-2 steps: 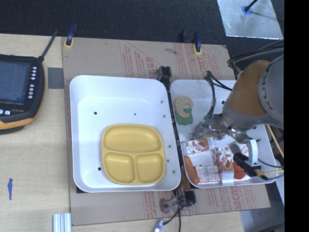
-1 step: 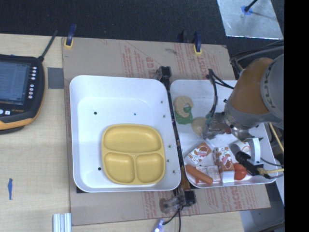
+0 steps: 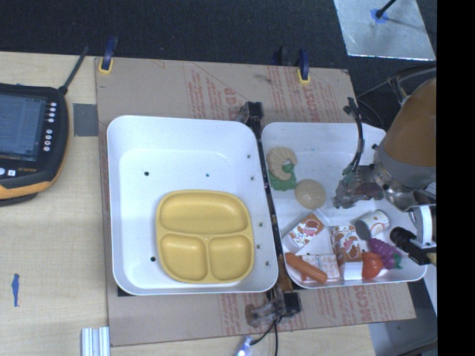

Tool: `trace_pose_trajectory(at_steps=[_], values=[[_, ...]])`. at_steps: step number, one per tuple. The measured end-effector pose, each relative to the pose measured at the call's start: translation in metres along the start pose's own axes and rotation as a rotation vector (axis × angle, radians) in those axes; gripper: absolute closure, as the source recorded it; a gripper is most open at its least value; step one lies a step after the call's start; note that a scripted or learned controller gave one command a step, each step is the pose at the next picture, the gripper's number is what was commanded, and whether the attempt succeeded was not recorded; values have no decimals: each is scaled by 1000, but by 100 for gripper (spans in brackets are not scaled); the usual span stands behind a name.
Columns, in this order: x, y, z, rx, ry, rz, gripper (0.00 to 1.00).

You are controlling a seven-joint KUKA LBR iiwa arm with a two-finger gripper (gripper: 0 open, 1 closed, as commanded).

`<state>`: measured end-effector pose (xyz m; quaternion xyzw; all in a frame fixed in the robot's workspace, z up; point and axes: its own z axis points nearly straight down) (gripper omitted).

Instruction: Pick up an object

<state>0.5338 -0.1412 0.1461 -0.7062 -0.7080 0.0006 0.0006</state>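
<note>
My gripper (image 3: 355, 193) hangs over the right part of the right bin (image 3: 326, 136), below the grey arm with its orange band (image 3: 412, 132). Just left of it lies a tan ball (image 3: 310, 193). Further back sits a beige and green toy (image 3: 282, 167). Along the front of that bin lie an orange carrot (image 3: 305, 268), two printed packets (image 3: 304, 233), a red strawberry-like piece (image 3: 372, 265), purple grapes (image 3: 384, 250) and a small white cup (image 3: 373, 222). Nothing shows between the gripper's fingers.
The left bin (image 3: 126, 162) holds a yellow three-compartment tray (image 3: 205, 236). A black and orange tablet (image 3: 30, 136) rests on the bench at far left. Both bins sit on a cardboard sheet (image 3: 193, 87) clamped at the back.
</note>
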Motion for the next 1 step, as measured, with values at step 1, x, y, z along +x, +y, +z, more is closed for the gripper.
trace_pose_trajectory(at_steps=[1], values=[[53, 7, -46, 0, 1, -1, 100]])
